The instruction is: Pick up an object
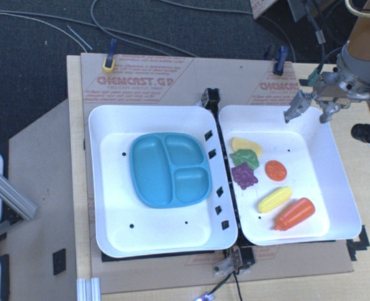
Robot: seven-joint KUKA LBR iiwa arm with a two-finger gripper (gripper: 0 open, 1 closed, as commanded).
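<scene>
On the left half of the counter (72, 231) sits the left white bin (103, 231), and in it lies a blue divided plate (170, 168), flat, with three compartments. A black divider strip (217, 162) runs between this bin and the right white bin (335, 187), which touches it along that edge.

The task's candidates all lie in the right bin. Nearest the divider are a yellow piece (246, 147), a green leafy piece (244, 159) just below and touching it, and a purple grape-like cluster (244, 177) below that. To their right is a round orange-red piece (275, 170), apart from the others. Lower down lie a yellow corn cob (274, 199) and, just beside it on the right, an orange-red carrot-like piece (295, 213), both tilted the same way.

At the far upper right the jaws (311, 111) hang over the right bin's back rim, well apart from the toys. The two fingers stand spread wide with nothing between them. Above them rises the grey arm (360, 61) with its orange band.
</scene>
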